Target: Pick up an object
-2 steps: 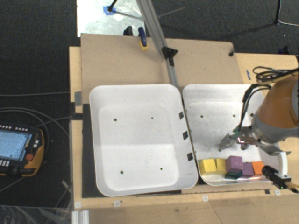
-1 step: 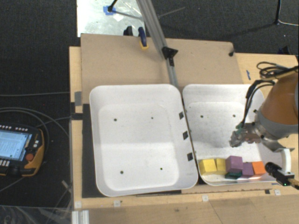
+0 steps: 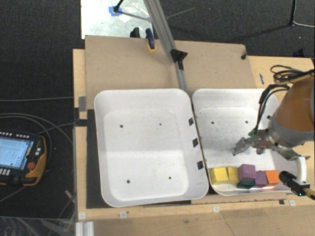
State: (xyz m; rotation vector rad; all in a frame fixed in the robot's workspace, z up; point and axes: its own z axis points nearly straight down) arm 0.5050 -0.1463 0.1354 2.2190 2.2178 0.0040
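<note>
Over the right bin (image 3: pixel 221 107), end effector (image 3: pixel 242 146) hangs above bare floor; can't tell its grip state. Blocks, yellow (image 3: pixel 222 175), purple (image 3: pixel 247 171), orange (image 3: pixel 272 176), sit along the near wall. Nothing lifted; pick not done.

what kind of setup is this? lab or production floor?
Most likely a robotics lab: a teach pendant lies on dark carpet, two white bins sit on a plain board bench, and toy-like coloured blocks are the only workpieces.

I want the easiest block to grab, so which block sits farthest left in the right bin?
The yellow block, at the left end of the row along the near wall; the purple, green and orange ones lie to its right.
</note>
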